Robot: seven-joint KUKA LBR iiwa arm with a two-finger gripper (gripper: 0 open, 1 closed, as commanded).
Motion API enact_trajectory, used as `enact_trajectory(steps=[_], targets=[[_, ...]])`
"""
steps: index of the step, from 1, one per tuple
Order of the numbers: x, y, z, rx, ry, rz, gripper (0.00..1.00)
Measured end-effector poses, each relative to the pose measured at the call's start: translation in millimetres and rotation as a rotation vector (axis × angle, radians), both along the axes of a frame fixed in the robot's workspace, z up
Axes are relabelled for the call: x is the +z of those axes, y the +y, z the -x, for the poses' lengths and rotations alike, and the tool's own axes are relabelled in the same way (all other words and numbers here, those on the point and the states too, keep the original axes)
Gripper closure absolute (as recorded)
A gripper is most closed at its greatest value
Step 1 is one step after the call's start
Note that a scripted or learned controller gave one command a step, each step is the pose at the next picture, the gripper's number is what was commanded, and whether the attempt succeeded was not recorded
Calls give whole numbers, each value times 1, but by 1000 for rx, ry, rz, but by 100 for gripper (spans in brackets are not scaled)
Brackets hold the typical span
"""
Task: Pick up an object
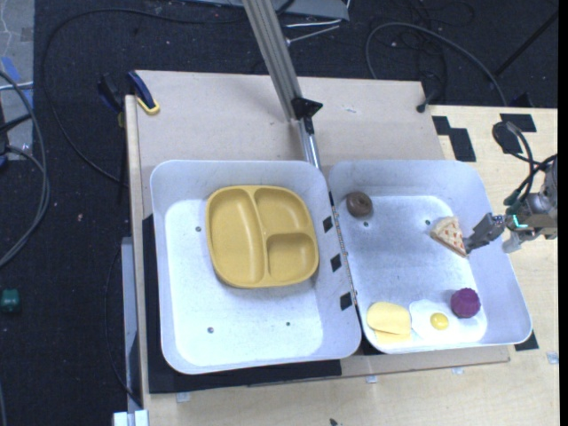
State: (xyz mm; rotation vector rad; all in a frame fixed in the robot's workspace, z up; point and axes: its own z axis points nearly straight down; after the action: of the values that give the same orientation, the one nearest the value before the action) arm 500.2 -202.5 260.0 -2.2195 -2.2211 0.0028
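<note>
Approach step: gripper (484,232) at right bin (390,185) right edge, dark fingertips touching pizza slice (449,235); whether shut on it, cannot tell

Slice lies near bin's right wall, long axis slanting, one end toward back-left, other toward front-right under fingertips

Next: confirm squeeze, then lift straight up

From my remote station, I see the gripper (486,231) at the right bin's (399,189) right edge, touching a pizza slice (448,234). A brown ball (358,204), purple ball (465,303), fried egg (436,320) and yellow piece (389,318) share that bin; a yellow divided plate (263,236) sits left.
</note>
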Motion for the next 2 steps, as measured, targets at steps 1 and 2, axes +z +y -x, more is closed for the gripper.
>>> enact_trajectory(steps=[1,2], targets=[[1,0,-1,0,-2,1,0],[-46,7,-5,0,2,-1,0]])
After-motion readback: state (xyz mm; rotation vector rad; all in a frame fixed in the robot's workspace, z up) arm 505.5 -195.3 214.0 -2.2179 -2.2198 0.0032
